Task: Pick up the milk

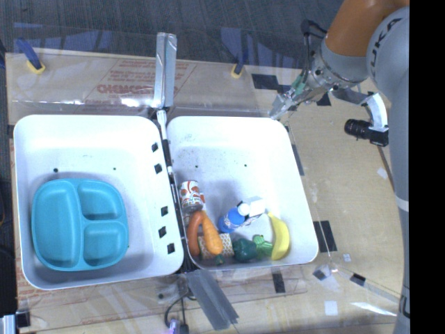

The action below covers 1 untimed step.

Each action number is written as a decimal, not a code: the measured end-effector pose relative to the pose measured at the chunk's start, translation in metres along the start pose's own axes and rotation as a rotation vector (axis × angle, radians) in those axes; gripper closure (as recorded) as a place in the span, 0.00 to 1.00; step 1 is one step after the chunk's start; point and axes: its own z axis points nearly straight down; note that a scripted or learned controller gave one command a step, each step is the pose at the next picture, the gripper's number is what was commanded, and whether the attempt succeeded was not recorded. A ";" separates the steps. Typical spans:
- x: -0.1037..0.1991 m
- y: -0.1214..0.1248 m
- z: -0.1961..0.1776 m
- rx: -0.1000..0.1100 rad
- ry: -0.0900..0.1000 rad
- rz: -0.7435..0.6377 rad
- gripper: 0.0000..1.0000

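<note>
While the blue-and-white milk bottle point(242, 215) lies among toy foods in the right white bin point(278, 152), the pincer point(281, 107) hovers beyond its far right corner, state unclear.

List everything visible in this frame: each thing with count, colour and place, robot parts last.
bins: 2, white, side by side on the bench
divided plate: 1, light blue, in the left bin
can: 1, red and white, right bin, by its left wall
carrot: 1, orange, right bin, near corner
milk: 1, blue and white, right bin, lying among the other items
banana: 1, yellow, right bin, near its right wall
green item: 1, dark green, right bin, between carrot and banana
arm: 1, grey with orange band, upper right
gripper: 1, above the right bin's far right corner
</note>
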 end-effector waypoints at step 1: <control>0.068 0.011 0.069 0.006 0.003 0.156 1.00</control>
